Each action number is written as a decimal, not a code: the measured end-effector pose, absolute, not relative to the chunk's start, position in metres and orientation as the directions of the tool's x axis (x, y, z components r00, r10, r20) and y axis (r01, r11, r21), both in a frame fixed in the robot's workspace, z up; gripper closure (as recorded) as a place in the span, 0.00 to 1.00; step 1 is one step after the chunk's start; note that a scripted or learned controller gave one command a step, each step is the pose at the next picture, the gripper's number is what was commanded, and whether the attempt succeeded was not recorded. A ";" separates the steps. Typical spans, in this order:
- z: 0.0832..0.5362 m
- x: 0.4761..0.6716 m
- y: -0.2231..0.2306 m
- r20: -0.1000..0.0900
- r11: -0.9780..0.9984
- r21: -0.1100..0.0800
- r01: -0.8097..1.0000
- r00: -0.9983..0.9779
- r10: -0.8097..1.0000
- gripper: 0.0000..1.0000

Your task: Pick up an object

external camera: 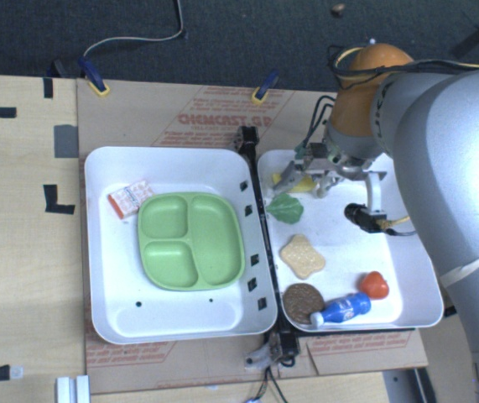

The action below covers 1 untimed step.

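My gripper (308,177) hangs low over the far left corner of the right bin (407,267). A bit of something yellow (304,185) shows right under it; whether it is gripped is unclear. A green leafy object (287,208) lies just in front of the gripper, close to the bin's left wall. Further forward lie a slice of bread (303,257), a round brown cookie (304,301), a blue bottle (341,309) on its side and a small red object (374,285).
The left bin (105,250) holds a green divided plate (192,241) and a red-and-white packet (129,198) at its far left. A black divider (256,225) runs between the bins. My arm covers the right bin's far right side.
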State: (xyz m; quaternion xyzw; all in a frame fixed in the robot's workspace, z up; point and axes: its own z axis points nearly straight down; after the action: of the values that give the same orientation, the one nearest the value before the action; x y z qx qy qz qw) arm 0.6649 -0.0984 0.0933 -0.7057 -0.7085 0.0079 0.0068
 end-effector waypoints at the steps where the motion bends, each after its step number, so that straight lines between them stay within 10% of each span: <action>1: 0.090 0.667 -0.111 -0.001 0.001 -0.005 1.000 -0.001 1.000 0.00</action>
State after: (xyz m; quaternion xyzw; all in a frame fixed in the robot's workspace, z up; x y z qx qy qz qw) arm 0.6673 -0.1109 0.0901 -0.7066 -0.7076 0.0020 0.0015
